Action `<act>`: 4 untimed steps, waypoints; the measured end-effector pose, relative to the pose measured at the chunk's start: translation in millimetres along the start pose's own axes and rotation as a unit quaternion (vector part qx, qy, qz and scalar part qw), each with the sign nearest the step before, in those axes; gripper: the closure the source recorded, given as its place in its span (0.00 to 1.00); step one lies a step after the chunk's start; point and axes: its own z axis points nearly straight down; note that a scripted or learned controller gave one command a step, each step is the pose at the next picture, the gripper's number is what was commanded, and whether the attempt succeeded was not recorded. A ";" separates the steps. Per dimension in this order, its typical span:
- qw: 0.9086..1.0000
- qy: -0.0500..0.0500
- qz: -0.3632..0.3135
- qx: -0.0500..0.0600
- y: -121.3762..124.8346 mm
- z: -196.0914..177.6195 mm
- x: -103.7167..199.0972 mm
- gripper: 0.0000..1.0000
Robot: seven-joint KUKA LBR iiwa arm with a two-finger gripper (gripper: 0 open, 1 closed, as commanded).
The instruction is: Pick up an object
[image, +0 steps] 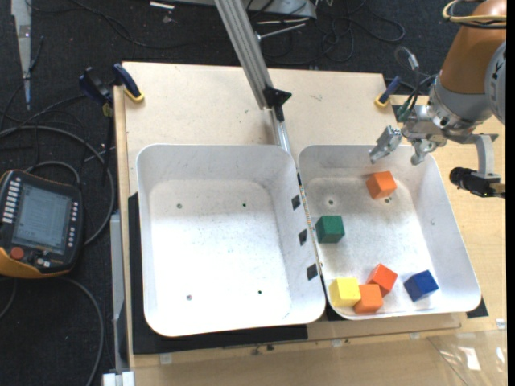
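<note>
My gripper (pixel 400 149) hangs open above the back right of the right bin (pixel 451 223), with nothing between its fingers. An orange cube (pixel 381 185) lies just below and in front of it, apart from the fingertips. A green cube (pixel 330 228) sits near the bin's left wall. At the front of the bin lie a yellow cube (pixel 346 290), two orange cubes (pixel 383 277) (pixel 369 297) pressed together, and a blue cube (pixel 420 285).
The left bin (pixel 161 215) stands beside the right one, with a ridge between them. A slanted metal rail (pixel 245 43) reaches in from the back. A teach pendant (pixel 40 223) and cables lie at the left, off the bench.
</note>
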 end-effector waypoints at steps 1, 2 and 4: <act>1.000 0.000 0.000 0.002 10.6 111.9 -7.9 0.00; 1.000 -0.001 -0.001 -0.002 12.5 96.2 -8.0 1.00; 1.000 0.002 -0.003 0.001 10.3 -1.2 157.8 1.00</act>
